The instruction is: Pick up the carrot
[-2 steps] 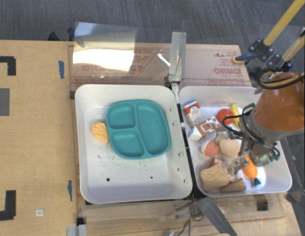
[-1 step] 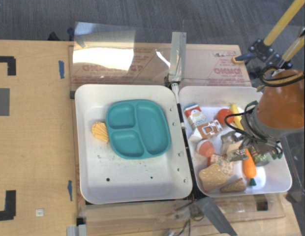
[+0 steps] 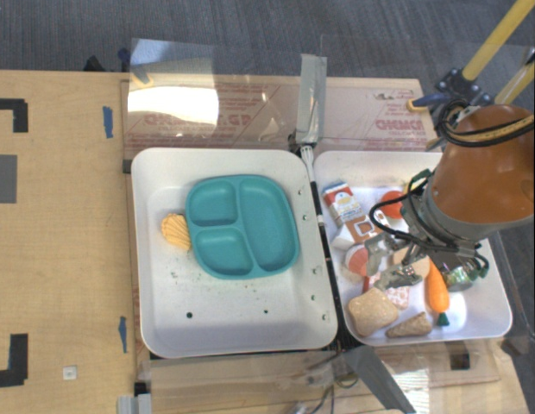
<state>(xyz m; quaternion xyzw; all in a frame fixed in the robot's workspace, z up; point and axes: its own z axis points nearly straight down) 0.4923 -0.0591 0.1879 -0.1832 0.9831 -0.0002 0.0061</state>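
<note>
Just right of the gripper (image 3: 399,270), in the right bin (image 3: 496,317), the carrot (image 3: 437,291) lies with its long axis running near to far, green stem end toward the near rim, not between the fingers. Whether the gripper is released or clenched cannot be told. Left of the gripper sits a red-and-white carton (image 3: 343,203); its print is unreadable. Behind the bins, red lettering on the clear sheet (image 3: 250,110) is too faint to read.
</note>
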